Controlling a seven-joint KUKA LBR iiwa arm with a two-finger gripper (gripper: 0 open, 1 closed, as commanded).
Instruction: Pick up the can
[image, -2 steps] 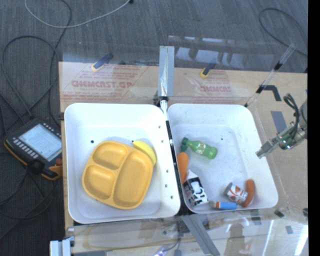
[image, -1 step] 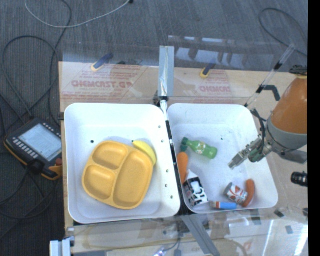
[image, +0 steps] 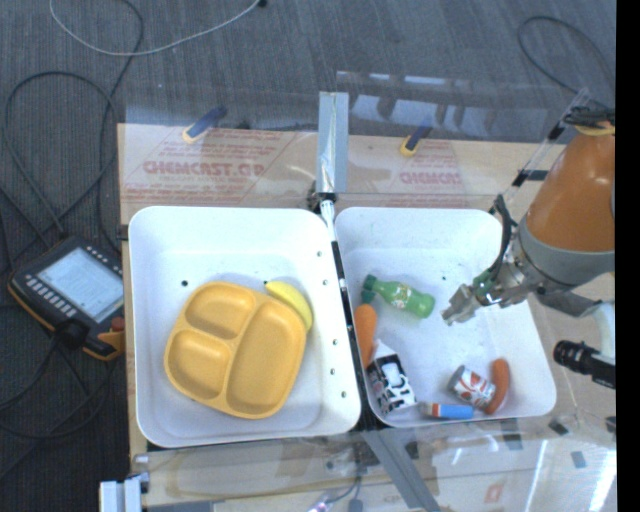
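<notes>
Our fingers (image: 458, 308) hover over the right bin (image: 420, 225), the can (image: 471, 384) lying apart.
We see them slightly parted, gripping nothing; the can rests nearer the camera than the fingers, beside a sausage (image: 500, 383).

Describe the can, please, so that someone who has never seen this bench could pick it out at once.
Start at the right bin, the one the arm reaches over, and look to its near right corner. The can lies there on its side, small, silver and red. A sausage touches its right side and a blue marker lies just in front; the can alone is shiny metal.
</notes>
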